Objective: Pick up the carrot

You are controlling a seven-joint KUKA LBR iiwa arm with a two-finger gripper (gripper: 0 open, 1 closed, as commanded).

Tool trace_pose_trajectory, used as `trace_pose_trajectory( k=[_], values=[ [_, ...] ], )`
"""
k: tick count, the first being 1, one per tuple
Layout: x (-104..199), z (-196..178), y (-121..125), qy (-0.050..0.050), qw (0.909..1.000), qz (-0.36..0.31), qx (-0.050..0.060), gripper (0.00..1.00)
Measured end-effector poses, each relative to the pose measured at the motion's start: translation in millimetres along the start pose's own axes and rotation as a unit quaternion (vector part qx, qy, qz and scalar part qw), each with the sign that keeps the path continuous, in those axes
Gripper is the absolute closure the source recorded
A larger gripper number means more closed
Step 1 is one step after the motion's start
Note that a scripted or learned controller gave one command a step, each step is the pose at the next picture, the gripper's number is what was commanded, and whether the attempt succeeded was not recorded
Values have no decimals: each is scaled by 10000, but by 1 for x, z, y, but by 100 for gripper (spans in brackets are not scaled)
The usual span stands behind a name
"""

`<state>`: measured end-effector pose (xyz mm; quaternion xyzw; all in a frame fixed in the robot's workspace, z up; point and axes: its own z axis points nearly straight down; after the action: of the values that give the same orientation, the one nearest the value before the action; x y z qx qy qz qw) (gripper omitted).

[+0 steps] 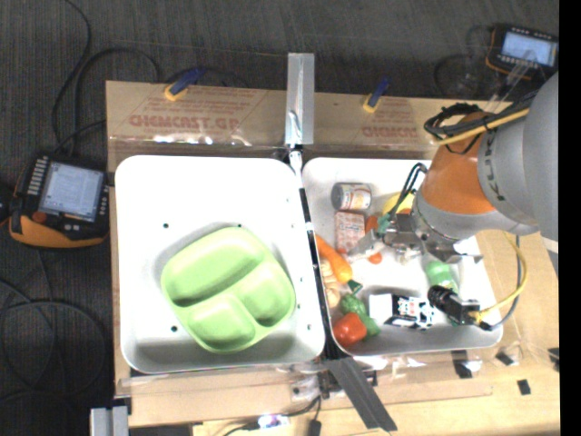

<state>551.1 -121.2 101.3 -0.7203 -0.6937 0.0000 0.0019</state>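
The carrot (333,261) is an orange, tapered piece lying at a slant near the left wall of the right bin (472,339). It rests just below a pale packet (349,231). My gripper (396,236) hangs low over the middle of that bin, a short way right of the carrot and apart from it. The orange band of the wrist (454,189) sits above and to its right. Nothing of the carrot is covered by the arm.
Around the carrot lie a tin can (352,195), a red pepper with a green stem (350,325), a black-and-white box (400,309) and a green item (440,273). The left bin (145,189) holds a green divided plate (229,287).
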Motion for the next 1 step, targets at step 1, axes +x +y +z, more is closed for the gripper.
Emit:
trace_pose_trajectory(
  k=[1],
  values=[
    [14, 10, -38, -86, 9982, -578, -121, 0]
  ],
)
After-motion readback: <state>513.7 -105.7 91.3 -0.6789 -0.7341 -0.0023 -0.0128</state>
